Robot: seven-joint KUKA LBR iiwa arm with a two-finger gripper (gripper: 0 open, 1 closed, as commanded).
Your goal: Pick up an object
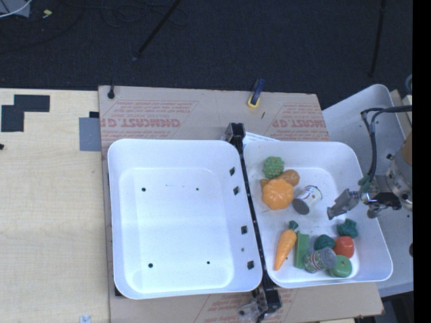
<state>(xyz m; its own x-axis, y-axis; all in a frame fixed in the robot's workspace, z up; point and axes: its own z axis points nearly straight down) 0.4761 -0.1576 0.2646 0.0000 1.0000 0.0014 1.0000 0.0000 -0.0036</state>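
White plastic forms the two shallow bins that sit side by side on a cardboard sheet (202, 116), the left bin (121, 180) and the right bin (350, 155), joined along a black divider strip (244, 207).

Nearest the lower edge of the view, at about five o'clock in the right bin, lies a tight cluster: a green round piece (342, 268), a red piece (344, 246), a small grey ridged item (322, 258) and a dark green piece (324, 241), all touching or nearly so. Just to their nine o'clock a green block (301, 251) stands beside an orange carrot (285, 245) that lies tilted with its leafy end up.

Farther up, near the bin's centre, an orange pumpkin-like object (277, 194) touches a smaller brown-orange piece (290, 177), with a green broccoli-like piece (273, 167) at its twelve o'clock. A small white and grey can (308, 198) lies on its side at the pumpkin's three o'clock.

The gripper (342, 206) comes in from three o'clock above the bin's right part, near a dark teal piece (348, 228). Nothing shows between its fingers, and whether they are spread or closed cannot be told.

At the far edge, a blue and yellow clamp (255, 94) grips the cardboard at twelve o'clock.
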